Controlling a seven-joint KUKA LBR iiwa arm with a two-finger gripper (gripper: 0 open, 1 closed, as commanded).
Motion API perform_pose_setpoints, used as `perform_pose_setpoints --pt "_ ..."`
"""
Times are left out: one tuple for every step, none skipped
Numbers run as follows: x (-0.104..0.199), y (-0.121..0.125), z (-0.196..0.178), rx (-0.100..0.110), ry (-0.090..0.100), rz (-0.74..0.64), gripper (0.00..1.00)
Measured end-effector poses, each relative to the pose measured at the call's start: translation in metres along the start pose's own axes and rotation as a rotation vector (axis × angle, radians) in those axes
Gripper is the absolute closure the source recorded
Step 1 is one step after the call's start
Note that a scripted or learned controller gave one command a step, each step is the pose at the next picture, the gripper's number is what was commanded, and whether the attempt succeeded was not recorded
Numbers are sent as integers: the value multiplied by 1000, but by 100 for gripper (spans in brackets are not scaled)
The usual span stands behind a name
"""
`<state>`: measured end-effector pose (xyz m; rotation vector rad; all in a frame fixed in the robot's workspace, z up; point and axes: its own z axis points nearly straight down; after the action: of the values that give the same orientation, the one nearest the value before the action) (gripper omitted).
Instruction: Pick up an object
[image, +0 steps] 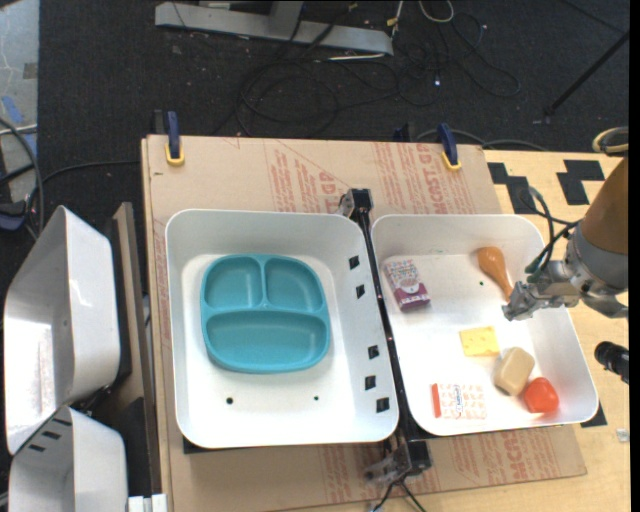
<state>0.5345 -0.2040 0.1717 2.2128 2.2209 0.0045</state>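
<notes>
White plastic makes up two shallow bins side by side on the cardboard-covered surface (300, 170). One teal divided plate (266, 312) lies in the left bin (190, 400). The right bin (565, 340) holds six things: one purple-and-white packet (407, 283) at ten o'clock, one orange spoon-shaped toy (492, 265) at one o'clock, one yellow cheese slice (479, 341) near the middle, one tan bread-like lump (515, 370), one red-orange ball (541, 395) at five o'clock touching the lump, and one red-and-white card (459, 401) at six o'clock. The jaws (522, 303) sit low over the right bin near three o'clock; whether they are wide or narrow cannot be told. Nearest them, the orange toy lies just at eleven o'clock, the cheese slice at seven o'clock.
</notes>
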Motion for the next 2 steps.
perform_pose_setpoints --pt "0 1 -30 2 0 0 100" --pt "59 7 -38 6 5 -4 100"
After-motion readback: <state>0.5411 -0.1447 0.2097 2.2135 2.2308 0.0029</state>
